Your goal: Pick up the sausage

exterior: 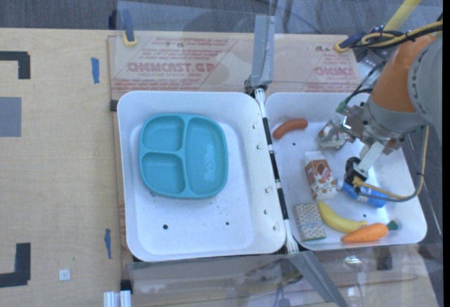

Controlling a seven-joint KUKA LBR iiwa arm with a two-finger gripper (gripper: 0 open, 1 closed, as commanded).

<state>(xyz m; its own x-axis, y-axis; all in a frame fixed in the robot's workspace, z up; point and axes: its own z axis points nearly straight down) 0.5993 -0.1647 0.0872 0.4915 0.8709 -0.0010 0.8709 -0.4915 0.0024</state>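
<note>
Simply smooth, curved orange-red sausage point(290, 127).

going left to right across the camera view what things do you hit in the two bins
plate → sausage → carton → carrot

Plastic toys and trays on a pale wood bench
The bench point(56, 179) looks like matt, light wood laminate. The left bin point(126, 158) and right bin point(295, 105), 2 white trays, seem matt plastic, faintly speckled. The teal plate point(184, 157) is smooth plastic with a soft sheen. The sausage point(290, 127), banana point(337, 220) and carrot point(365, 232) look smooth, moulded and slightly glossy. The brown board point(176, 53) looks like matt card.
</note>
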